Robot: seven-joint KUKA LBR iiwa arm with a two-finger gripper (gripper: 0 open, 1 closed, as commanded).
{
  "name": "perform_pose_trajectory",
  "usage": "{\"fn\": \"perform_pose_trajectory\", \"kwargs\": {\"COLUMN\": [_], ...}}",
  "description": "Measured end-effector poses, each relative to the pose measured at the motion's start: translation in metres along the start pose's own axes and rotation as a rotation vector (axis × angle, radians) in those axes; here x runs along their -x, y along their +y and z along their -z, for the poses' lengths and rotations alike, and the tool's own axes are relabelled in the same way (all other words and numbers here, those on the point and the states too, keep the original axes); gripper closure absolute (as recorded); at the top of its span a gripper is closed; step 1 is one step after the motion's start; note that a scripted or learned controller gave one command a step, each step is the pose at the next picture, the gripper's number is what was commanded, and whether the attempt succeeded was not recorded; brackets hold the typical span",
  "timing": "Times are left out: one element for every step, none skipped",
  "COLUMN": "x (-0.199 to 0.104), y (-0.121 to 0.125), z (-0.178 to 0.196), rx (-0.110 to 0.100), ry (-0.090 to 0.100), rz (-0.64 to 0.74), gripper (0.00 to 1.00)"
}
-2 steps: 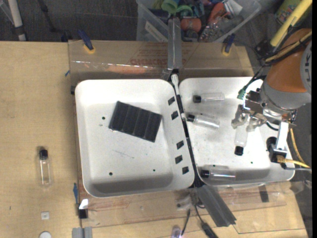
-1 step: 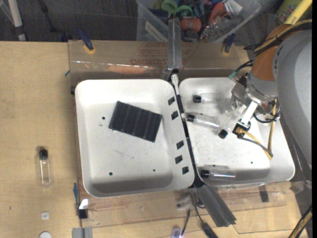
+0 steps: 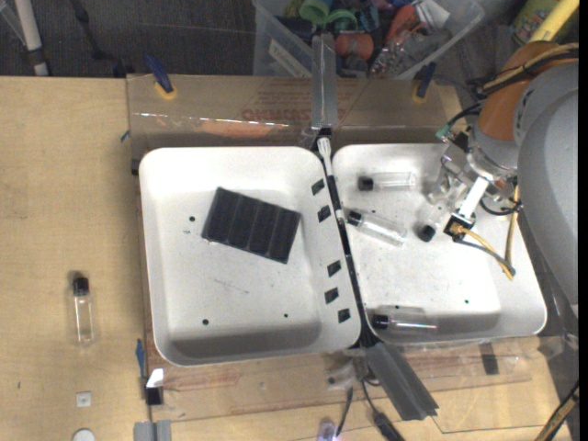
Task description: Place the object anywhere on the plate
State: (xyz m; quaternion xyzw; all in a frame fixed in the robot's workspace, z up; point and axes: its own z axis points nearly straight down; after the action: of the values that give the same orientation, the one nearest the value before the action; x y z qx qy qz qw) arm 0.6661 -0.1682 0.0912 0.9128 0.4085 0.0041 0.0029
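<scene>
1. Table (image 3: pixel 55 200), near left: a loose vial (image 3: pixel 83 307), clear with a dark cap, lies on the bare wood, well apart from both bins.

2. Right bin (image 3: pixel 459 283), near wall: a near vial (image 3: pixel 401 321), clear with a dark end, lies along the wall, roughly parallel to the rim.

3. Left bin (image 3: pixel 184 283), centre: the plate (image 3: pixel 251 224), a black ridged rectangle, lies flat and slightly skewed. Nothing rests on it.

4. Right bin, middle: a middle vial (image 3: pixel 375 227) lies on the floor on its side, its black cap pointing toward the divider between the bins.

5. Right bin, far right: the claw (image 3: pixel 441 191) hangs over the bin floor, with the grey arm and its orange band entering from the right. Whether the claw is open or closed cannot be determined from this view, nor whether it grips anything.

6. Right bin, far side: a far vial (image 3: pixel 390 181) lies on its side, black cap to the left, with its clear end near the claw. All three vials in this bin are well apart from the plate.

7. Beyond the bins: a clear tub (image 3: pixel 367 7) holds assorted coloured items.
</scene>
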Motion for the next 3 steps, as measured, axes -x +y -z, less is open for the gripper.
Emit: {"fn": "perform_pose_trajectory", "kwargs": {"x": [-0.014,-0.004,0.008], "y": [-0.043,-0.022,-0.005], "z": [0.000,0.000,0.000], "rx": [-0.001,-0.001,-0.002], "ry": [-0.001,0.000,0.001], "rz": [-0.587,-0.576,-0.634], "gripper": [1.00,1.00,1.00]}}
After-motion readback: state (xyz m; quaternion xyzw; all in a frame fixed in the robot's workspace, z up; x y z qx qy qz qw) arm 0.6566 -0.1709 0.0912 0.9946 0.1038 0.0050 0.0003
